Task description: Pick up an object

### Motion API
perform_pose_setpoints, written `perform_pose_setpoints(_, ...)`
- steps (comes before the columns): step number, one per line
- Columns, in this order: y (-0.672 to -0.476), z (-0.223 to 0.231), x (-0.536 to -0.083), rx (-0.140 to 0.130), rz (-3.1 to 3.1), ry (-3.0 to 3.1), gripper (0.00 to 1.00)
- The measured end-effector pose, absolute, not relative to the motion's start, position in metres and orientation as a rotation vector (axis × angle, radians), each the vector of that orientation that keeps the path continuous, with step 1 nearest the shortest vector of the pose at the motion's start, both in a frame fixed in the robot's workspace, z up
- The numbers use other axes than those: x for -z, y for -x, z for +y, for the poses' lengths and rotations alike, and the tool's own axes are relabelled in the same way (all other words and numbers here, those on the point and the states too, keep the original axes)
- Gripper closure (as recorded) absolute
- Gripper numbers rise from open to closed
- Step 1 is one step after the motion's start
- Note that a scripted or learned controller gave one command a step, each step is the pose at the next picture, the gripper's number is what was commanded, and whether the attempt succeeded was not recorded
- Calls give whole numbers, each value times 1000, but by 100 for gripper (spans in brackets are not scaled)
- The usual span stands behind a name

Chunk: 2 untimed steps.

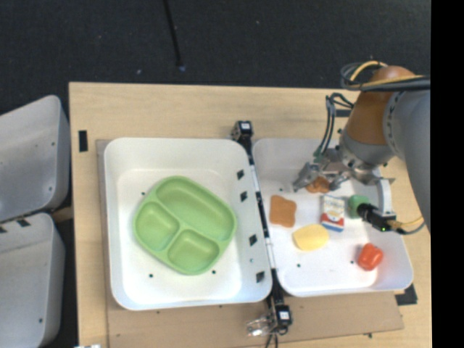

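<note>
Gripper [317,183] hovered over the right bin [290,278], touching a small brown item [317,187]; you couldn't tell its grasp. Carton [333,213] sat just right.

Arm [384,122] cut off by right picture edge, upper links out of frame. Gripper [319,180] over right bin [290,267], fingertips too small and blurred to judge opening. Small brown item [317,187] just beside gripper, partly covered by it; contact unclear, identity unreadable. Green thing [356,206] right of gripper, half hidden behind black fitting [377,216]; shape unclear. Box [333,213] below gripper, print too small to read. Far wall of right bin behind gripper hidden by wrist. White seats [29,165] far left of gripper, cropped by left edge. Worktop [181,111] front edge near bottom border, clamp [264,327] there blurred.
</note>
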<state>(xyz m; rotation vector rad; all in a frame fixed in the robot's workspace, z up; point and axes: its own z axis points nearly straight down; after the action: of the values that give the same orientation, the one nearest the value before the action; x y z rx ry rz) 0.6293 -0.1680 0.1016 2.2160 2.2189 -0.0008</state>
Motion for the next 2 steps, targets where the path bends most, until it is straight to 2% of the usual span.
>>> perform_pose_setpoints(1, -632, -170, -117, -7, 2213, -2210, 100)
perform_pose_setpoints(2, -637, -168, -170, -6, 2221, -2214, 100)
